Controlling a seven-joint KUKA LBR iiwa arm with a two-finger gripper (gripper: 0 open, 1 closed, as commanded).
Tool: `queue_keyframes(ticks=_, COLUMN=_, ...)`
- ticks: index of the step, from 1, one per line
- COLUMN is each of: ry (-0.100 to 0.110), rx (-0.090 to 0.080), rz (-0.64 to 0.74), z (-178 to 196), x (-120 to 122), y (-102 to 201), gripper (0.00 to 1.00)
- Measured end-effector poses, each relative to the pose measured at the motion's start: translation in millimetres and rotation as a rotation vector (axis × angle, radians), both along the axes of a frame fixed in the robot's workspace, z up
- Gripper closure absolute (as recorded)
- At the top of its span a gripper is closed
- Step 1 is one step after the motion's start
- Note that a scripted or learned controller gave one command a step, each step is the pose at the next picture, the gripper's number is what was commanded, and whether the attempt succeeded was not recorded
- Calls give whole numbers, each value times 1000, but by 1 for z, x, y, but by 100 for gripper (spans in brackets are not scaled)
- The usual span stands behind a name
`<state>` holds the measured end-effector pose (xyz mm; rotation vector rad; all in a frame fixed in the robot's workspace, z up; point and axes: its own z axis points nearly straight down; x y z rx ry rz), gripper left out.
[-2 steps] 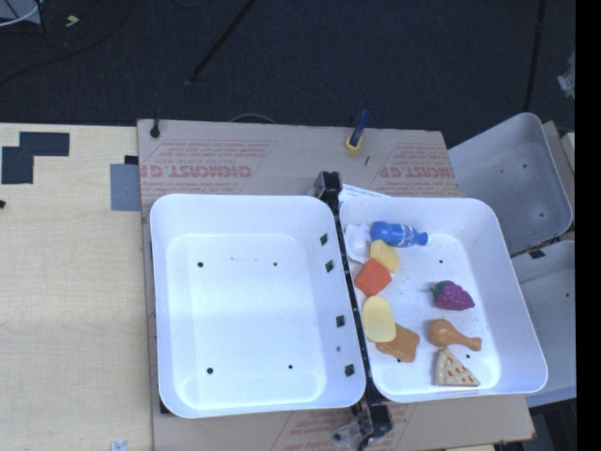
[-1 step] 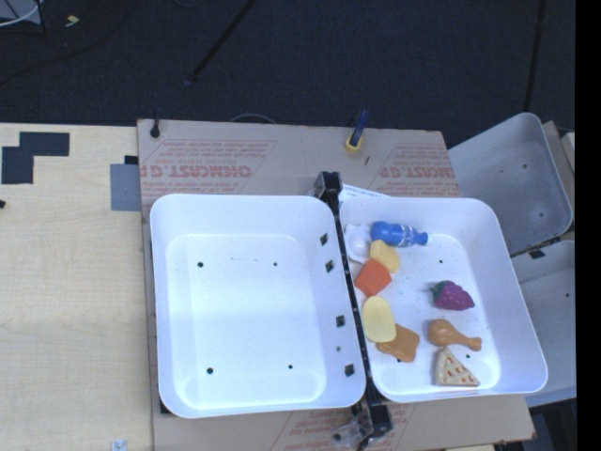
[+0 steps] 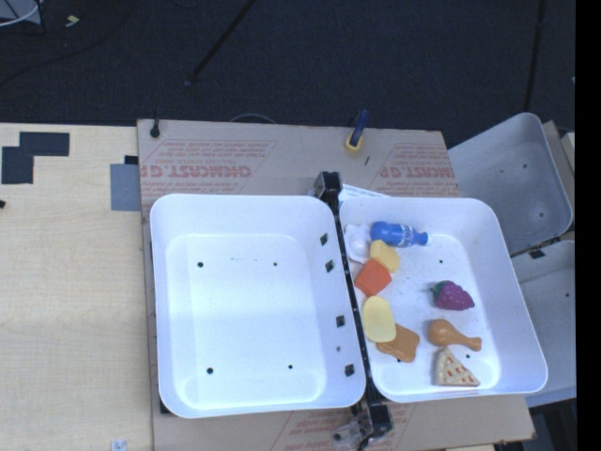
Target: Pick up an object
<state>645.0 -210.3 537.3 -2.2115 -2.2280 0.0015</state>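
Right bin [image 3: 512, 346], toy food: yellow piece [image 3: 378, 319] touching brown piece [image 3: 402, 343], so a grab may slip or snag both; pincer state cannot be told.

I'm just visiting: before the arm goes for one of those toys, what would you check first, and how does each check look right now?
1. Toys within the right bin: ok, all lie inside.
2. A toy standing apart for easy grabbing: ok, the purple grapes lie clear of the others.
3. Crowded toys: not ok, the orange block, yellow piece and blue bottle cluster by the divider.
4. Pizza slice: not ok, close to the bin's wall.
5. Gripper ready: cannot tell.
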Motion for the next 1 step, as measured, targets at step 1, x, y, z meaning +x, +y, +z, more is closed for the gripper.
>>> queue_keyframes(ticks=1, ry=0, rx=0, rz=-3, z=0, x=-1, y=1, gripper=100)
